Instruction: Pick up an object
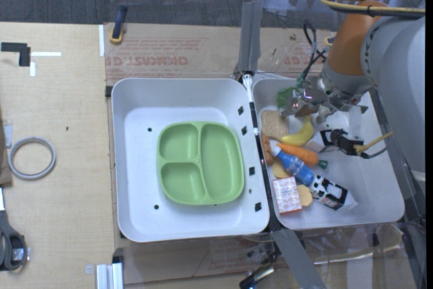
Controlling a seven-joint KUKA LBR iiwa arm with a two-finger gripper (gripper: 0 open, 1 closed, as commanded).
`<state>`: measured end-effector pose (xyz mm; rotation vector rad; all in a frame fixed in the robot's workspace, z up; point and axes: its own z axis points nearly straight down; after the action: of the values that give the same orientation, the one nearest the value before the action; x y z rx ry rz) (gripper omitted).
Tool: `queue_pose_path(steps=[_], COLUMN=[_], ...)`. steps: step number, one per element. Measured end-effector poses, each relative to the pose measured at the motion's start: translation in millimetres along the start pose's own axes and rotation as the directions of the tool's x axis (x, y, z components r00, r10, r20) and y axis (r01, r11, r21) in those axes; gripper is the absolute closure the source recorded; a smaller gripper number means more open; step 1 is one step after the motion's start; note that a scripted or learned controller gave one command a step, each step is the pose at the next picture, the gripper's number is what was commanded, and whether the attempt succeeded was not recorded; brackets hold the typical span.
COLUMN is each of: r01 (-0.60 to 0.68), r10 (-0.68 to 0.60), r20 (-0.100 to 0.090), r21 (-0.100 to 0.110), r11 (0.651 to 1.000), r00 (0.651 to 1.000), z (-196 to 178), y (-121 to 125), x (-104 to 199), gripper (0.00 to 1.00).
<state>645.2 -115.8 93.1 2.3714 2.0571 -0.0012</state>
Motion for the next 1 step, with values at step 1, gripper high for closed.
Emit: queue_pose_path(steps=[1], r01=[0.002], r10=[-0.002], r20=[0.001], r21=[0.002], r11=[1.0], r00=[1.0], z=[-9.2], y=[0.0], x=[-0.5], gripper=[1.0])
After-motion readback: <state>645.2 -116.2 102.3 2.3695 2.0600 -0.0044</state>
